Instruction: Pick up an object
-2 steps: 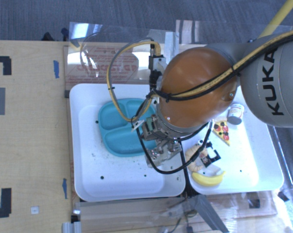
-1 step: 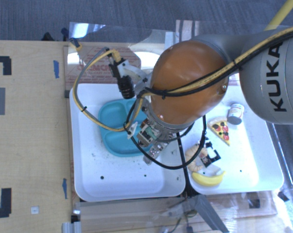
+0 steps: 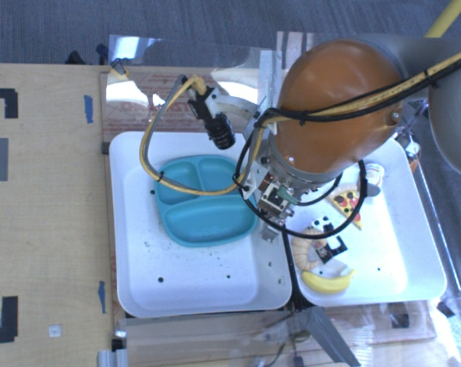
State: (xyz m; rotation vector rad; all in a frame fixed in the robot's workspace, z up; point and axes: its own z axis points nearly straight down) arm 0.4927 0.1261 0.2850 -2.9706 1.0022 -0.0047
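Although the end effector [image 3: 270, 222] hangs low over the seam between the two bins, I cannot tell how it is set or whether it has hold of anything, so I judge the pick not yet done. At its nine o'clock lies a smooth blue divided plate [image 3: 203, 201] in the left bin [image 3: 176, 281]. At five o'clock lies a curved yellow banana [image 3: 328, 281], and at three o'clock a flat pizza slice toy [image 3: 345, 200], both in the right bin [image 3: 413, 243].
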